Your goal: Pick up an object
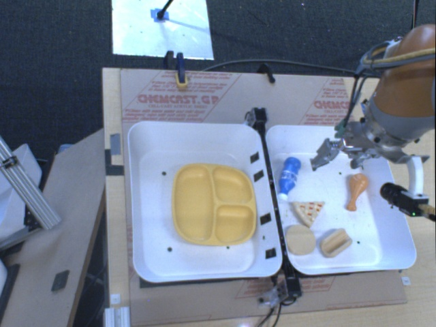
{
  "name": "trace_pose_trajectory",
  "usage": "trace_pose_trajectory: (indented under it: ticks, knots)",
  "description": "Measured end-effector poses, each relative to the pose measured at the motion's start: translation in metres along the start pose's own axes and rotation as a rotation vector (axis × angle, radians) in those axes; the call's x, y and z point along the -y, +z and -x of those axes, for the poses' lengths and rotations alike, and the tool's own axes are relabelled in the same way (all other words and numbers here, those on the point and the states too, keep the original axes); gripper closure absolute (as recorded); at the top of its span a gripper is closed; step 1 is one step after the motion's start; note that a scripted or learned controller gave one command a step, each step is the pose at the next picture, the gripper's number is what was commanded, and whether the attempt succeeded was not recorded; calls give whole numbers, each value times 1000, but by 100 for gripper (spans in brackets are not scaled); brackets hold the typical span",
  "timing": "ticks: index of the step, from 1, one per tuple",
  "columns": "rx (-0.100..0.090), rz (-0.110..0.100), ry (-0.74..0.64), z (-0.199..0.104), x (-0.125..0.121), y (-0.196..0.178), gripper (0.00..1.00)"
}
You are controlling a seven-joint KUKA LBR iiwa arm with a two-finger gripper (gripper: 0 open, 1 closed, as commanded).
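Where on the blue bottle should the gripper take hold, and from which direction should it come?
Probably across the middle of the blue bottle, from above. It lies flat in the right bin, close to the divider, so fingers should close across its narrow width.

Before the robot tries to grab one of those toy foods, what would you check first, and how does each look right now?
1. Toys within the right bin: ok.
2. Drumstick lies apart from the others: ok.
3. Blue bottle leans at the bin's left wall, harder to grip: not ok.
4. Pizza slice, round cookie and bread lie close together: not ok.
5. Hand carrying nothing: cannot tell.
6. Yellow tray in the left bin, out of the way: ok.
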State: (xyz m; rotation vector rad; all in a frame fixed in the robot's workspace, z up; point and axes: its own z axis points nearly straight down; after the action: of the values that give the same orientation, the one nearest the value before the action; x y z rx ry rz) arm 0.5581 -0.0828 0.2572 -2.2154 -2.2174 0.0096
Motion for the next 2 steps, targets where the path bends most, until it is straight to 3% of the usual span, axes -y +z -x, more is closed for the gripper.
trace_pose_trajectory:
  ticks: [1, 2]
  knots:
    - [1, 11, -2, 0, -2, -6, 0]
    - [0, 6, 0, -1, -1, 57, 0]
